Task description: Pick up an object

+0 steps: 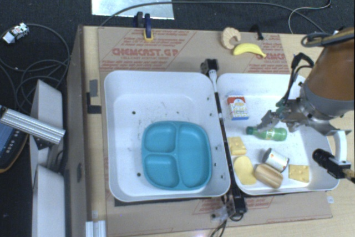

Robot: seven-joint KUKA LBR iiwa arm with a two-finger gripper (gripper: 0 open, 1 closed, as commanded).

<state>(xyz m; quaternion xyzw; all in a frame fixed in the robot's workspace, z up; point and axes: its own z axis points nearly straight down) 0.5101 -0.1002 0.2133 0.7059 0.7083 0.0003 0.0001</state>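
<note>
Near edge of the right bin (280,188), from 7 to 5 o'clock: a yellow oval (243,169), a bread roll (268,175) touching it, and a cheese wedge (299,173) toward the corner. Just above the roll lies a small can (275,159), tilted on its side. A cheese cube (237,145) sits at 9 o'clock in this bin, against the divider.

Left bin (119,97): a blue tray (177,154) with three compartments sits in its near half, toward 5 o'clock.

Mid right bin: a green bottle (268,133) lies on its side, cap pointing to 9 o'clock. The gripper (273,117) hovers just above it, at the bottle's 12 o'clock, fingers pointed toward 8 o'clock. The fingers look spread slightly with nothing between them; the bottle lies just beside them, not gripped. The arm (331,83) enters from 3 o'clock, orange band above the grey wrist.

Farther in, at 11 o'clock of the right bin, a small carton (238,106) with a red-and-white face and blue lower part lies flat, well apart from the bottle.

Beyond the bins, on the surface (183,50) at 12 o'clock: a banana (248,49) and a tan ring-shaped piece (230,36) touching its left end. A blue-and-yellow clamp (145,25) grips the far edge at 11 o'clock.
</note>
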